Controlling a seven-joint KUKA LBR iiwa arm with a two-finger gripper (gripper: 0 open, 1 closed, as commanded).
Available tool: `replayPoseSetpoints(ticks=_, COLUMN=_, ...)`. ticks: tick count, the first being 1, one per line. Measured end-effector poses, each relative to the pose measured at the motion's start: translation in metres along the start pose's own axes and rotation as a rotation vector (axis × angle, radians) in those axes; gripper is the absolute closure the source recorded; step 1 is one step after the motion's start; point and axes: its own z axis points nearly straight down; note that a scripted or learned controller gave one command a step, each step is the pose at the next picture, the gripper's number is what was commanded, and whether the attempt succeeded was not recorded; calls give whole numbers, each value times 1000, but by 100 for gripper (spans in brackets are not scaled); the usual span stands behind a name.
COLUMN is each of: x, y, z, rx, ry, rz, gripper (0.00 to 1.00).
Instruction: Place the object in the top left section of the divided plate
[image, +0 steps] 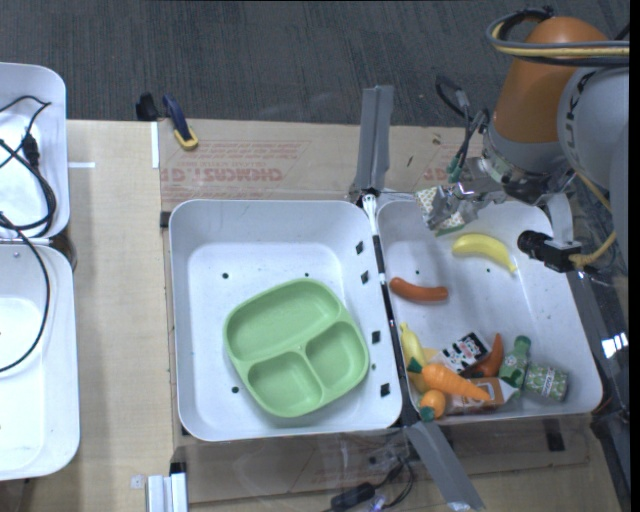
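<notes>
Banana (485, 250) lies at about one o'clock in the right bin (560, 330), just below the tool (447, 210), whose grip state I cannot tell. A glancing descent could roll the curved fruit aside or pinch air. One divided plate (295, 347) waits in the left bin (200, 300); one sausage (419, 291) and one carrot (455, 381) lie nearby.

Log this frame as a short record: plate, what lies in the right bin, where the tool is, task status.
plate: green, three sections, in left bin, nothing in it
right bin: banana, sausage, carrot, pile of small items at the near edge
tool: over the right bin's far left corner
arm: grey, orange band
task status: not yet placed
</notes>
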Motion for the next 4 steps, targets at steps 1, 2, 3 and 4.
replayPoseSetpoints(ticks=1, x=85, y=-34, z=0, rx=2, ry=2, rz=184, gripper=100)
replayPoseSetpoints(ticks=2, x=145, y=-82, z=1, rx=5, ry=1, rz=371, gripper=100)
replayPoseSetpoints(ticks=3, x=181, y=-137, z=1, rx=5, ry=1, rz=390, gripper=100)
replayPoseSetpoints(ticks=4, x=174, y=-125, z=1, rx=3, ry=0, rz=280, gripper=100)
